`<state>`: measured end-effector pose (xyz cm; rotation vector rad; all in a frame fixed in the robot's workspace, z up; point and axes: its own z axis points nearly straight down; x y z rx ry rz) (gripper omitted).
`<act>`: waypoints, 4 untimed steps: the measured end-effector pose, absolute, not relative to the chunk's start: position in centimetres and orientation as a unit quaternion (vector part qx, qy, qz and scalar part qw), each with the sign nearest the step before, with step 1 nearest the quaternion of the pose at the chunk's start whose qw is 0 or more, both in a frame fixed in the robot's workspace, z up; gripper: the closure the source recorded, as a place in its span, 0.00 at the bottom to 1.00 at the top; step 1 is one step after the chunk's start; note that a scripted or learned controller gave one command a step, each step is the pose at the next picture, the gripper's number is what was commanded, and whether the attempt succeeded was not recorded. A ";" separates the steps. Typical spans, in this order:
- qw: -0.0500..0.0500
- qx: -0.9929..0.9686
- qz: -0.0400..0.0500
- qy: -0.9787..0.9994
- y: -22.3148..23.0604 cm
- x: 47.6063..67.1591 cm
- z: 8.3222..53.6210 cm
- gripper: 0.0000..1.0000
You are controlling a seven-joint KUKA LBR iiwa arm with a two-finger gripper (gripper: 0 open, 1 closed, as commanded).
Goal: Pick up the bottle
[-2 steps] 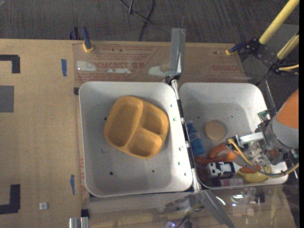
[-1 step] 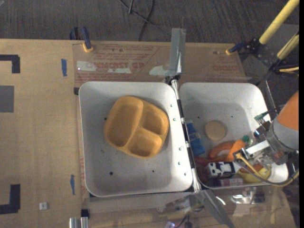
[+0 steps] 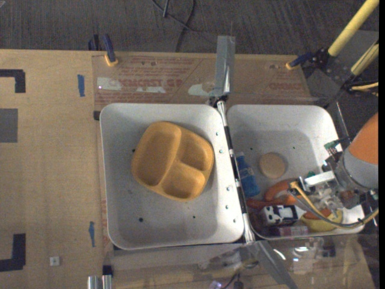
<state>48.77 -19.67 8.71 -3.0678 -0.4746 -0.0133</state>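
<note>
A small dark bottle with a white label (image 3: 280, 214) lies on its side at the front of the right bin (image 3: 289, 125), among other items. My gripper (image 3: 325, 191) hangs over the bin's right front part, to the right of the bottle and a little behind it, under the arm's orange band (image 3: 368, 152). Cables and grey hardware crowd around it. Nothing shows clearly in its grasp.
In the right bin there are a blue object (image 3: 245, 174) along the left wall, a tan disc (image 3: 272, 165), an orange piece (image 3: 278, 191) and a yellow item (image 3: 322, 224) at the front right. The left bin (image 3: 120, 209) holds an orange divided plate (image 3: 173, 160).
</note>
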 end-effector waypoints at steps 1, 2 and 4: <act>0.023 -0.993 -0.004 -0.117 -19.8 48.9 8.7 1.00; 0.021 -0.966 -0.003 -0.257 -20.3 48.5 8.7 1.00; 0.020 -0.958 -0.003 -0.287 -20.4 48.5 8.7 1.00</act>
